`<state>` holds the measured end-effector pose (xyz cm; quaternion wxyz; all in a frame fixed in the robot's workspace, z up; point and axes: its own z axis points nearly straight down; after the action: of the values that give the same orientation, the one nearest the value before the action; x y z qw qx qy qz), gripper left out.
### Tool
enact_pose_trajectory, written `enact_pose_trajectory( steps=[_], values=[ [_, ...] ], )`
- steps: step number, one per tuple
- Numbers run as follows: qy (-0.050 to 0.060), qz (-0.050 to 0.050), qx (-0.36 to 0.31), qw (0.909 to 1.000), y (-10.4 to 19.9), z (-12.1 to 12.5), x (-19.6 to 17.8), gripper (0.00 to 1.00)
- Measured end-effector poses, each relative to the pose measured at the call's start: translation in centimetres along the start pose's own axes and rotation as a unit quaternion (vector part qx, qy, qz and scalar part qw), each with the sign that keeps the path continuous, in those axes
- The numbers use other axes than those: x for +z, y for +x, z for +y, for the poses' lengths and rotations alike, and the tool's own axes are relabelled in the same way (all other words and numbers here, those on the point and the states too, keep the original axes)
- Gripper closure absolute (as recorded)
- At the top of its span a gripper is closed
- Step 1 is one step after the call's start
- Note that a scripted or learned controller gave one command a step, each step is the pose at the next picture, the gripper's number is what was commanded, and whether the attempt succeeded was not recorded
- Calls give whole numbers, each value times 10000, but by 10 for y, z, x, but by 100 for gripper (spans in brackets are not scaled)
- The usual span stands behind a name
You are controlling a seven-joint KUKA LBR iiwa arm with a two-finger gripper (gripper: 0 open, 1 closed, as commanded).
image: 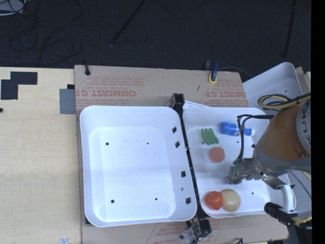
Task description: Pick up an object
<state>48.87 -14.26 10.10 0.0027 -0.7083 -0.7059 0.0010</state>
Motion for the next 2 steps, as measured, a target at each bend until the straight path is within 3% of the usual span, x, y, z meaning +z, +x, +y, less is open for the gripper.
enact_pose_trajectory(
  steps=[1, 2],
  values=[
    [2, 1, 10, 10000, 0, 0, 1, 0],
    [-108, -37, -26, 9999, -13, 19, -272, 0]
  ],
)
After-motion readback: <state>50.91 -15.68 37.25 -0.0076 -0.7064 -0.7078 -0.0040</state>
